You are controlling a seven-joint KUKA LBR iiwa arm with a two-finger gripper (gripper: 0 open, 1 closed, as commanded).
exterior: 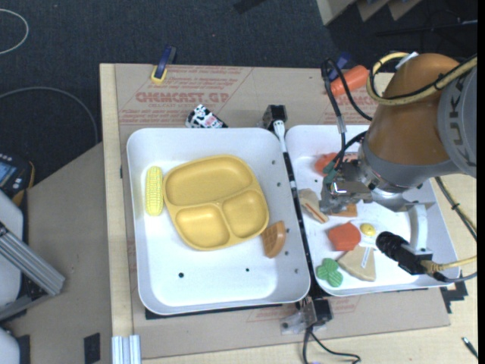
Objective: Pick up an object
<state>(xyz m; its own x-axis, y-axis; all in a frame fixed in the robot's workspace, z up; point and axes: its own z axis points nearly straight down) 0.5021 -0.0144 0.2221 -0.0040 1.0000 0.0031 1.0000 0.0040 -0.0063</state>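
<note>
The gripper [336, 198] hung low over the right bin [303, 141], at its nine o'clock side, beside a hot dog [311, 205]; whether it was open or shut could not be told. At its five o'clock lay a tomato [344, 236], with a sandwich [359, 265] and broccoli [329, 272] beyond. The left bin [220, 287] held a yellow tray [214, 201], corn [154, 190] at its nine o'clock and a pastry [274, 239] at four.

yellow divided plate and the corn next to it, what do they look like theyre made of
The yellow divided plate looks like moulded plastic with a smooth, slightly glossy finish: one even colour and soft rounded compartment walls. The corn cob also looks like plastic, probably toy food, given its uniform yellow and regular moulded kernel rows. Neither can be confirmed by sight alone.
</note>
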